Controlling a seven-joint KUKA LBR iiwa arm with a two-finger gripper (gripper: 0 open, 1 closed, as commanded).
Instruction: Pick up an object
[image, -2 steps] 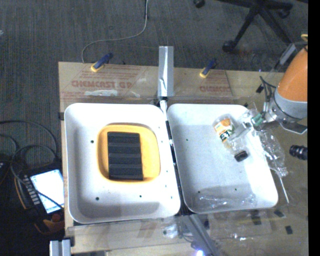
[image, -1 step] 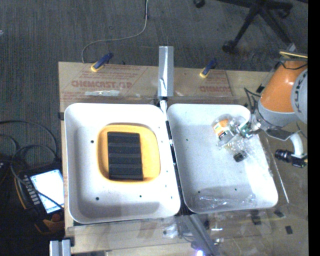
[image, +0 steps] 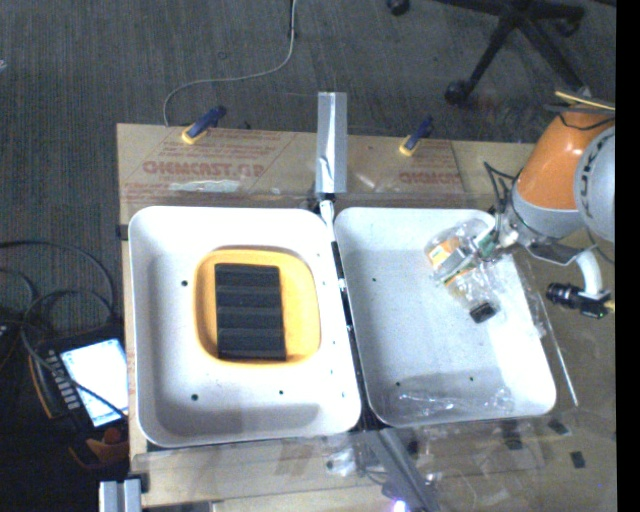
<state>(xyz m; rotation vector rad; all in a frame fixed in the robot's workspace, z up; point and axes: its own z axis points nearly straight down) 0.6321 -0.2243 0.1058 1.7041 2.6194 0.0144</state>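
Camera view: arm (image: 575, 180) over right bin (image: 520, 390)
Fingers (image: 478, 262): state cannot tell
Left bin (image: 150, 330): yellow tray (image: 305, 300), black block (image: 248, 311)

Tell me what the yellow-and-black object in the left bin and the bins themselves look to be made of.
Yellow-and-black object: likely a sponge or foam pad; the yellow rim looks soft and matte, and the black ribbed top gives no shine. The material stays uncertain from this view.

Left bin and right bin: probably moulded plastic, smooth and white, with rounded corners and a faint sheen.
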